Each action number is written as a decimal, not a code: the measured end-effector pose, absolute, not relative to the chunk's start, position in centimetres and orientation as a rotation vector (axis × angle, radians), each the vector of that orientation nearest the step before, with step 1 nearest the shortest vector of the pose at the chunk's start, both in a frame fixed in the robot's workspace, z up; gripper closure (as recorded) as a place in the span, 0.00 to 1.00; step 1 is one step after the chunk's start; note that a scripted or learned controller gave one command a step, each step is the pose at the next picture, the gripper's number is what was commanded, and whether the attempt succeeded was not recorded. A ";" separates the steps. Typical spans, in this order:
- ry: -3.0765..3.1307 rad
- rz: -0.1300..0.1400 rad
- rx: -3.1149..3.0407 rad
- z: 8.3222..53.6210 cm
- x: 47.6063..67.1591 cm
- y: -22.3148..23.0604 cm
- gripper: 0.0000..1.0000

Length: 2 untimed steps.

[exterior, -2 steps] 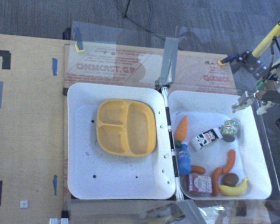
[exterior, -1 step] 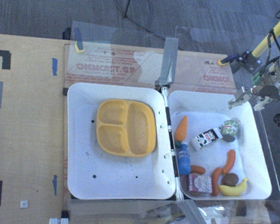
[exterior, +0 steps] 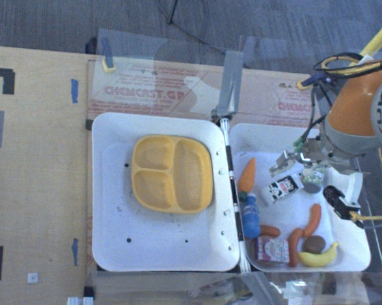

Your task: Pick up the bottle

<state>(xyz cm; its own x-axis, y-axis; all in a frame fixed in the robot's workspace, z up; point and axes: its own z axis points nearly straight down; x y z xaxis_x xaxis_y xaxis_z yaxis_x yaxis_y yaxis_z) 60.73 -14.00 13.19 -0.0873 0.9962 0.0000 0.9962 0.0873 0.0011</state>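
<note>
Hovering gripper [exterior: 299, 164] noted over right bin [exterior: 360, 258]; we cannot tell jaw state. Blue bottle [exterior: 250, 216] lies apart, beside carrot [exterior: 247, 175].

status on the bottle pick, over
Gripper over right bin, holding nothing visible. Blue bottle lying by bin's left wall, untouched. Carrot and sausage crowd its ends.

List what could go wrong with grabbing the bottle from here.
1. The blue bottle lies against the right bin's left wall, so a finger may hit the wall.
2. The carrot and a sausage crowd its ends and could get caught or pushed.
3. The gripper sits near the milk carton, off the bottle.
</note>
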 end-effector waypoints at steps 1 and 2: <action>2.416 0.007 1.996 8.8 56.7 -10.2 0.00; 2.363 0.003 2.066 9.9 55.4 -14.4 0.00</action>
